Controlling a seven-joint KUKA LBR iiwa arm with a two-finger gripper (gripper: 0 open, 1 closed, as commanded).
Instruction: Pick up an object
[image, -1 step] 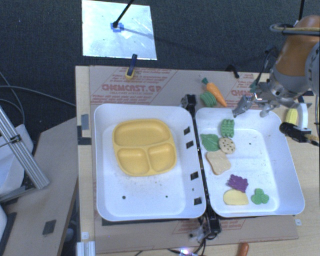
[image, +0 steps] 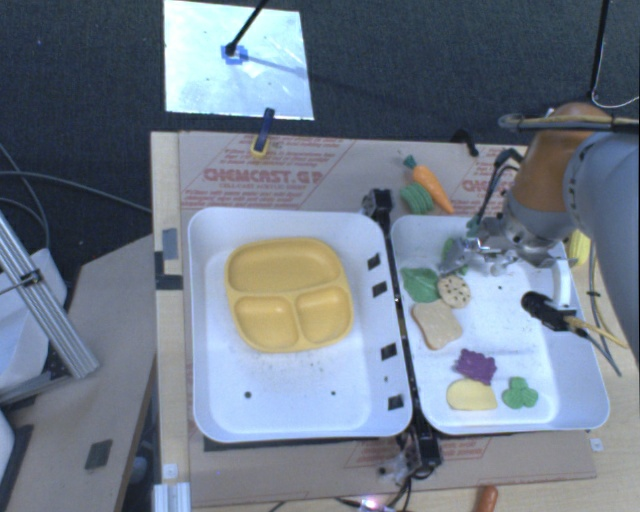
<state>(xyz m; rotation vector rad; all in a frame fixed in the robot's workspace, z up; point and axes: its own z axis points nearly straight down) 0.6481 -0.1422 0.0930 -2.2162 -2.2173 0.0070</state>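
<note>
Round tan spotted toy cookie (image: 454, 291) lies in right white bin (image: 580, 390), touching green leaf-shaped toy (image: 421, 284) on its left. Gripper (image: 462, 254) hovers just above both, near bin's upper left; finger state: cannot tell. Below cookie: tan toy bread slice (image: 437, 324), then purple grape bunch (image: 475, 366), yellow oval piece (image: 471, 396), green broccoli-like piece (image: 519, 394). Left white bin (image: 200, 330) holds yellow three-compartment plastic tray (image: 289, 293). Orange toy carrot (image: 431, 183) rests on counter (image: 300, 170) behind right bin.
</note>
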